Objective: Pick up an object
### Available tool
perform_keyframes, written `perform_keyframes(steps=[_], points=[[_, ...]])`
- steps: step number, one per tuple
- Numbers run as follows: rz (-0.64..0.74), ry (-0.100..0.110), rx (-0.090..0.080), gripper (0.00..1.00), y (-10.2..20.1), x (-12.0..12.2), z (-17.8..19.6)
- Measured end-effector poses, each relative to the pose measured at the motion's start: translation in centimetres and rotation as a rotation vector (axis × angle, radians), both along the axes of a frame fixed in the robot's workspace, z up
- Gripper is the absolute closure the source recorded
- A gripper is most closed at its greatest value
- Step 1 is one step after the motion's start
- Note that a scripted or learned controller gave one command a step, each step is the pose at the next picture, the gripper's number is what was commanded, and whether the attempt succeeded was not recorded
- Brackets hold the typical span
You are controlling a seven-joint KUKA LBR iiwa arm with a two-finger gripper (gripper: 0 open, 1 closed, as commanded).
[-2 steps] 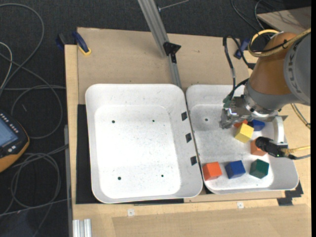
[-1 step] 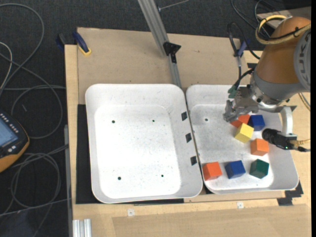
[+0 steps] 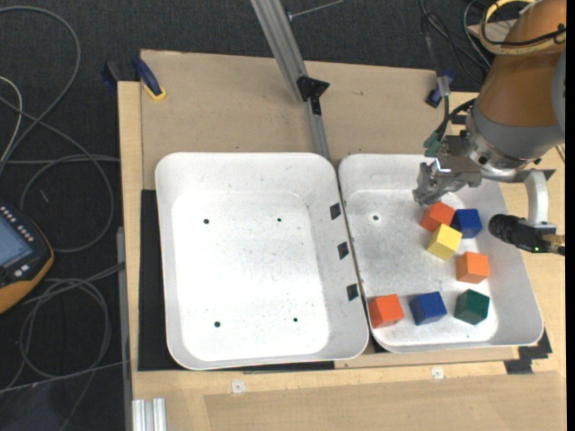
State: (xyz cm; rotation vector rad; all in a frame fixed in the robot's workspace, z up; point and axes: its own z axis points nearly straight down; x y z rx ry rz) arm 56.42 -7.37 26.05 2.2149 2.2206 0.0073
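The grey arm's two-finger gripper (image 3: 433, 189) hangs over the far edge of the right white plastic bin (image 3: 386, 241); whether it is parted or closed cannot be told. An orange cube (image 3: 438, 215) lies just beside its tip, touching a yellow cube (image 3: 444, 241) and a blue cube (image 3: 467, 222).

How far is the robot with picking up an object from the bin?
Done: the tool is over the right white bin, close to the orange cube. In hand: nothing visibly held. Left: grasp and lift; all seven cubes lie in the bin.
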Motion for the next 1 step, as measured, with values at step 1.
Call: perform_keyframes(steps=[1], points=[[0.003,0.007,0.002,1.00,4.97,-0.04,-0.32]])
